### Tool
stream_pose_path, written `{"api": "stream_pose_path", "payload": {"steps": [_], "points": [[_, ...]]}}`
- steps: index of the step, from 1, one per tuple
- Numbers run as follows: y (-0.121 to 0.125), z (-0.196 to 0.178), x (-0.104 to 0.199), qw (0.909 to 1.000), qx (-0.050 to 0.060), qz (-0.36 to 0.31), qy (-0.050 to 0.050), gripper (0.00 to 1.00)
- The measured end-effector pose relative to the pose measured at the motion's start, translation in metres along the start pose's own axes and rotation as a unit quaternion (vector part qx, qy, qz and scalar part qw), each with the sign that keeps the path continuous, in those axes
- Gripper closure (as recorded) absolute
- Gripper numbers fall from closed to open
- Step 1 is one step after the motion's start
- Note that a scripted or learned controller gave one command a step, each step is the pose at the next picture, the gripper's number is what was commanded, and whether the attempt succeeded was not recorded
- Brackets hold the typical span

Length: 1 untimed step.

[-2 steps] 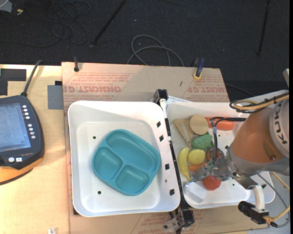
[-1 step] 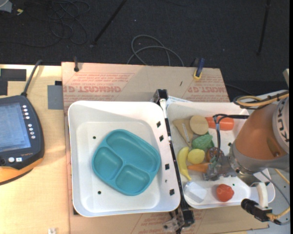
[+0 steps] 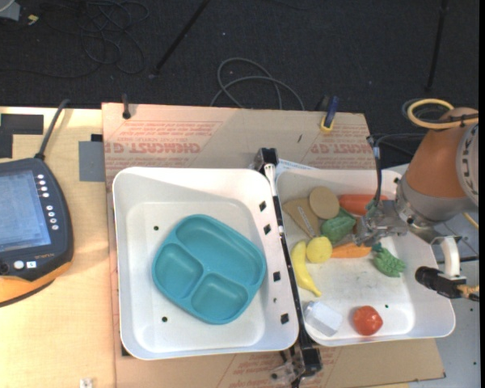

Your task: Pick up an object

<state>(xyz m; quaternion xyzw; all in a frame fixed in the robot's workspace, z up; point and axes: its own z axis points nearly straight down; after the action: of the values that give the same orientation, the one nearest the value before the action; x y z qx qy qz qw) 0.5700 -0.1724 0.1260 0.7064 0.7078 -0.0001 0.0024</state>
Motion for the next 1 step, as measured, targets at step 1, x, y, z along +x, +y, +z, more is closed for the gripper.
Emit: {"api": "stream_pose_path", "payload": {"steps": [1], "points": [[-0.0044,0.0028,0.0016,1.0000,0.005,0.001,0.002,0.00]]}}
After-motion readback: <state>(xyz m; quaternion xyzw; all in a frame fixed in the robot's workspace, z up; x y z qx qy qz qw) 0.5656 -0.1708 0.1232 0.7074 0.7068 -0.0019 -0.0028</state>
